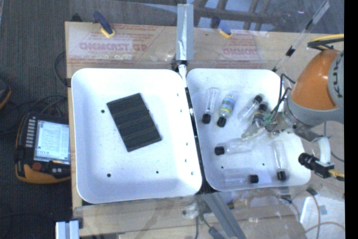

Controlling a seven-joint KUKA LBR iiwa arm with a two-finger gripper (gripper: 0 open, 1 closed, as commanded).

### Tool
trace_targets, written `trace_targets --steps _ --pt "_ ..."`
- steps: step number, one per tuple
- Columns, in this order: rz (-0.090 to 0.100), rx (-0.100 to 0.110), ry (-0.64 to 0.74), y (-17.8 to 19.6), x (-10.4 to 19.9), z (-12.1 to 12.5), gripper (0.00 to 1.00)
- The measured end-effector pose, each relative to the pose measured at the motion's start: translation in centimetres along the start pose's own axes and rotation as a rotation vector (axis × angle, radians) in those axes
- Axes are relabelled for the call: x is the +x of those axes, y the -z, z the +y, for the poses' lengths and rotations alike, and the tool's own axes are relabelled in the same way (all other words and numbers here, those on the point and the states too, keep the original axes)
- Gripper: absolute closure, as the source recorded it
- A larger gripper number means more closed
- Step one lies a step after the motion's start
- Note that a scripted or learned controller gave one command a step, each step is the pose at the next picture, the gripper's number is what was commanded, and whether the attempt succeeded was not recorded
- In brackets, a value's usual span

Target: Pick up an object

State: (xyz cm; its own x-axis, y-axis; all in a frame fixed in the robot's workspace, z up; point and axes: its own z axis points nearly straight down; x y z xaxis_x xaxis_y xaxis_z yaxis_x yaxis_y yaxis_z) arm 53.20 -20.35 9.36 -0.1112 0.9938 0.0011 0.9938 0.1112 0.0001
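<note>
The right bin (235, 78) holds several clear vials with black caps. One vial (210, 101) and a blue-labelled vial (227, 104) lie at its upper left. Another vial (234, 148) lies in the middle, and two more sit near the front edge (240, 179) and front right (279, 158). My gripper (256, 125) hangs low over the right bin's centre-right, right beside a slanted vial (250, 106) and over the end of the middle one. Green wires and the wrist hide its tips. In the left bin (89, 87) lies a flat black ridged pad (134, 121).
The grey arm with its orange band (313, 87) comes in over the right bin's right wall. A divider ridge (193, 126) separates the two bins. A handheld pendant (45, 145) sits on the floor to the left of the bench.
</note>
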Motion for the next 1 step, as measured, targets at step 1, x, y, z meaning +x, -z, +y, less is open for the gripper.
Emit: trace_targets --steps 1 --pt "0.004 -0.015 0.031 -0.17 -1.84 6.64 0.0"
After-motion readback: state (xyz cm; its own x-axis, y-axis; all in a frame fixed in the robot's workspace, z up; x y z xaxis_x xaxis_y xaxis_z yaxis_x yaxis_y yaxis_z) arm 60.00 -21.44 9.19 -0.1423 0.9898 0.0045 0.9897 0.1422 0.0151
